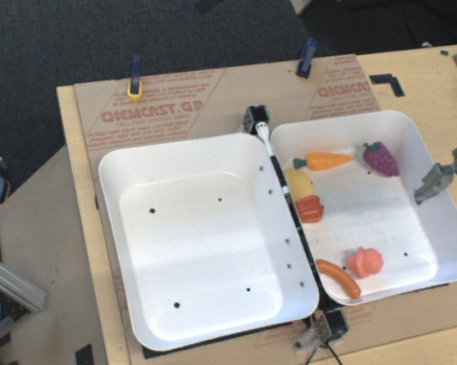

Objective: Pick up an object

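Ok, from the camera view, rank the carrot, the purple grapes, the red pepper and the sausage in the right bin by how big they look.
Largest to smallest, as they look:
1. carrot, the longest
2. sausage, slightly shorter but thicker, so close to the carrot
3. purple grapes and red pepper look about alike; I won't rank them.

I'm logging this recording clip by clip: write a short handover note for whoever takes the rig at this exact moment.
Gripper: at the right bin's right edge, nothing seen between its fingers; open or shut is unclear.
Right bin holds all items: carrot and purple grapes at the far end, yellow piece and red pepper against the left wall, sausage and pink toy at the near end.
Left bin: no objects in it.
Done: nothing picked yet.
Left: choose an item, grasp, lift.
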Tool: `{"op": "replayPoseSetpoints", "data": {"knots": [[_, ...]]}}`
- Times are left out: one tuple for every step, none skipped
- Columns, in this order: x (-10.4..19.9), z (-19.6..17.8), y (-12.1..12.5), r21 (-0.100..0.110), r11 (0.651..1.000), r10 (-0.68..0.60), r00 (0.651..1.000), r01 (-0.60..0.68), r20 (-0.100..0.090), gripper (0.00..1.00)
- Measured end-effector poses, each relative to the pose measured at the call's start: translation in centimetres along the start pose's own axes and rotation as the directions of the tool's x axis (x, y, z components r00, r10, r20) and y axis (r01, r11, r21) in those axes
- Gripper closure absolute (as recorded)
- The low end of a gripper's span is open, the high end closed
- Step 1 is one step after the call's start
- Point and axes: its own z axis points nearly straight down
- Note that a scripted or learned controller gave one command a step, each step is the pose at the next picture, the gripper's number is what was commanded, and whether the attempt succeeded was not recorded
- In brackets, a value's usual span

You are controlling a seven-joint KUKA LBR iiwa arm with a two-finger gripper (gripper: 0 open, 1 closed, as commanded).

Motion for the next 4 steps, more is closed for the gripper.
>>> {"op": "replayPoseSetpoints", "data": {"knots": [[0.0, -1.1, 0.1, -0.003, 1.0, -0.001, 1.0, 0.001, 0.002, 1.0], [5.3, -3.0, 1.9, -0.005, 1.0, -0.007, 1.0, 0.007, 0.0, 1.0], [14.0, -11.9, -0.2, -0.012, 1.0, -0.011, 1.0, 0.011, -0.002, 1.0], [21.7, -19.4, -0.3, -0.012, 1.0, -0.011, 1.0, 0.011, -0.002, 1.0]]}}
